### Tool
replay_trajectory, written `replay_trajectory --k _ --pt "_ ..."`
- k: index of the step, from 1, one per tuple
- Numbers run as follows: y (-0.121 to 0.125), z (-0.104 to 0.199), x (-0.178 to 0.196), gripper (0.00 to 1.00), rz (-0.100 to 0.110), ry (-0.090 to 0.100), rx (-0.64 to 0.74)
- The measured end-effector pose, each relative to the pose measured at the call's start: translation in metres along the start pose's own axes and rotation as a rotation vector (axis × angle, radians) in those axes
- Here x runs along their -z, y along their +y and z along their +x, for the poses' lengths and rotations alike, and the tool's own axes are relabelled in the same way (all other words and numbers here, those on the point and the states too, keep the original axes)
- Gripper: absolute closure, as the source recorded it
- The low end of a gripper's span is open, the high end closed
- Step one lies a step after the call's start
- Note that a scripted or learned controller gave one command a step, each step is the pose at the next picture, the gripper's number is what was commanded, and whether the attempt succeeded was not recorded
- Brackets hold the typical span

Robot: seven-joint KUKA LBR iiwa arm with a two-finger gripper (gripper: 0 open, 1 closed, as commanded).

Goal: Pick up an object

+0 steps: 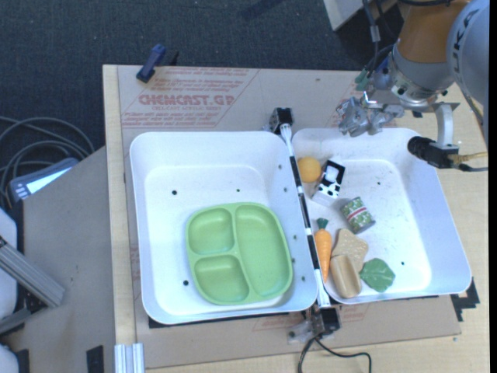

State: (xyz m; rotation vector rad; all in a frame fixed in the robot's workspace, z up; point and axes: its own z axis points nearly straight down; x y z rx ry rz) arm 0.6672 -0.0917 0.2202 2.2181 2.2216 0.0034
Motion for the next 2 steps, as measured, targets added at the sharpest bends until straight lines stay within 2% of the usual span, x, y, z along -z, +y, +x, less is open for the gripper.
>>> replay_trajectory --k 1,2 --pt "-0.025 0.011 0.008 1.0 0.004 0.0 -0.001" --pt "-0.081 0.059 0.029 1.0 0.004 0.001 -0.001"
